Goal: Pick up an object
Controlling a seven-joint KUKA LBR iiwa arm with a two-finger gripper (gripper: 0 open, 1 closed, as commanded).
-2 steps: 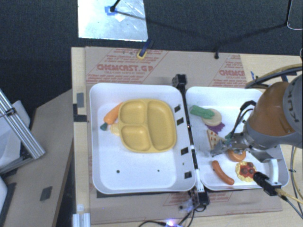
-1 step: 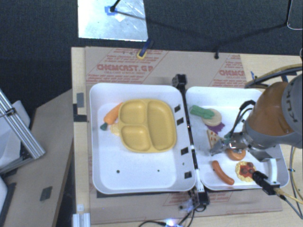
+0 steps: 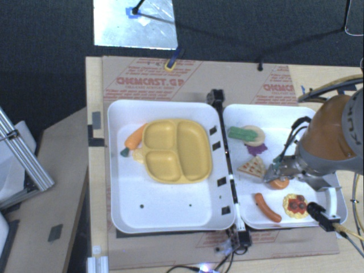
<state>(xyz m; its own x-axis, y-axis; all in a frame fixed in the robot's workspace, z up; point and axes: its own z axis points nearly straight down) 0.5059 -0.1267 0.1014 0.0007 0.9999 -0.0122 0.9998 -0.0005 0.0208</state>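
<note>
Gripper (image 3: pixel 277 177) sits low over an orange piece (image 3: pixel 280 183), just beside the waffle wedge (image 3: pixel 253 167); finger state I cannot tell. Grasp stage, I judge; next I'd confirm closure, then lift.

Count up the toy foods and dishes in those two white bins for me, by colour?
Yellow: 1, the divided plate
Orange: 2, the carrot and a piece under the claw
Green and tan: 1, the sandwich-like piece
Purple: 1, the small piece
Tan: 1, the waffle wedge
Red: 1, the sausage
Red and yellow: 1, the little pizza
Total: 8
</note>
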